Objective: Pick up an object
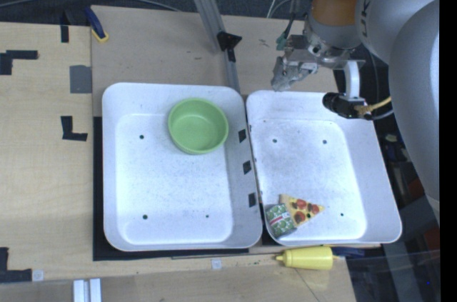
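Your two-finger metal hand point(287, 76) hangs over the far rim of the right-hand shallow white plastic bin point(371, 172), near its far left corner, and nothing sits between its fingers. Whether it is spread or pressed together you cannot tell from this slant.

The things you could pick lie well apart from it. A round light-green plastic bowl point(198, 125) sits in the far half of the left-hand shallow white plastic bin point(121, 172). A flat toy pizza slice with red toppings point(301, 208) and a small green-and-white printed packet point(280, 220) lie touching each other in the near left corner of the right bin, hard against its wall. A yellow plastic squeeze bottle point(309, 258) lies on its side on the wooden desk point(43, 172), just outside that bin's near rim.

Watch these risks:
- Going for the slice or packet, a finger may strike the bin wall, or close on both at once.
- Both are flat, so the fingers may slide over them.
- The bowl's rounded wall may slip unless you pinch its rim.
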`<act>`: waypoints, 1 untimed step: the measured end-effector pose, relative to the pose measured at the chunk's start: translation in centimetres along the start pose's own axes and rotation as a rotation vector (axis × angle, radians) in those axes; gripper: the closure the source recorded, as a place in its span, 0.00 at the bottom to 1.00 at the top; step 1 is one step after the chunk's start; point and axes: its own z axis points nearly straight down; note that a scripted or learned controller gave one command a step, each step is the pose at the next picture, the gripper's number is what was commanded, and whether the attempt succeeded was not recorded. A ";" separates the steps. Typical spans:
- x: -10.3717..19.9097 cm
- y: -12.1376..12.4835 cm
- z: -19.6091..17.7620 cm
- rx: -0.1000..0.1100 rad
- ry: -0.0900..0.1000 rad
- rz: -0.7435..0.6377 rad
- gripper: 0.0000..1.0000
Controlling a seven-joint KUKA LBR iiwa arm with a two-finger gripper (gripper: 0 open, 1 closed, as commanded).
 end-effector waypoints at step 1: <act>5.4 -0.9 -1.0 0.001 0.001 -0.001 1.00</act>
